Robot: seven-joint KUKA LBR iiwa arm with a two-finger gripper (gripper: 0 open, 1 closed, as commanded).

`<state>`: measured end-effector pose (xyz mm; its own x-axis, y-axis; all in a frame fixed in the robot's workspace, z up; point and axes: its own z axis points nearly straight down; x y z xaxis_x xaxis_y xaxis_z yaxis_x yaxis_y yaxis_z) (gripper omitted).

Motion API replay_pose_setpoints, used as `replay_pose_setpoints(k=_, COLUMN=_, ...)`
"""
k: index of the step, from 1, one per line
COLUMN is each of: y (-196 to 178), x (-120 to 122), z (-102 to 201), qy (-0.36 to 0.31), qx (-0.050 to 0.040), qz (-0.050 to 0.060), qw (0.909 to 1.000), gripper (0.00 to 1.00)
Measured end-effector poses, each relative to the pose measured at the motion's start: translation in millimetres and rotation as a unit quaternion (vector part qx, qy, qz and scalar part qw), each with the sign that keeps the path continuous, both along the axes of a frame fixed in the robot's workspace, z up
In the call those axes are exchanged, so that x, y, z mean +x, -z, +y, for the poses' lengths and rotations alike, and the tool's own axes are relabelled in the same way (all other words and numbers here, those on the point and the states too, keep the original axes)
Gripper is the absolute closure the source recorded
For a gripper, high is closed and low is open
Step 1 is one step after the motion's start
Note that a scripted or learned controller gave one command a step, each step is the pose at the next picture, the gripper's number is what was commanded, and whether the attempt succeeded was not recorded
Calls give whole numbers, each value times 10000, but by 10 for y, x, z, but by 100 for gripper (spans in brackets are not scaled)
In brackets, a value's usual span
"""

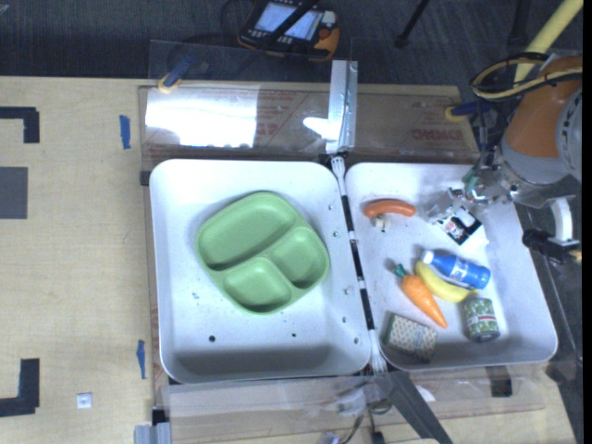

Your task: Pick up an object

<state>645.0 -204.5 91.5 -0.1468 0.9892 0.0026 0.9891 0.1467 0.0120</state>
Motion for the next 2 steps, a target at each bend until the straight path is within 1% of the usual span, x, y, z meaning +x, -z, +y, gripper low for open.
replay_pose_setpoints(k=1, y=-127, x=21, z=-8, qy=-10, qx=-33, qz=-37, qw=10000, gripper=100)
replay_pose_setpoints(k=2, y=-1160, x=-97, z=479, qy=586, qx=-23, qz=50, qw=9983, gripper=100)
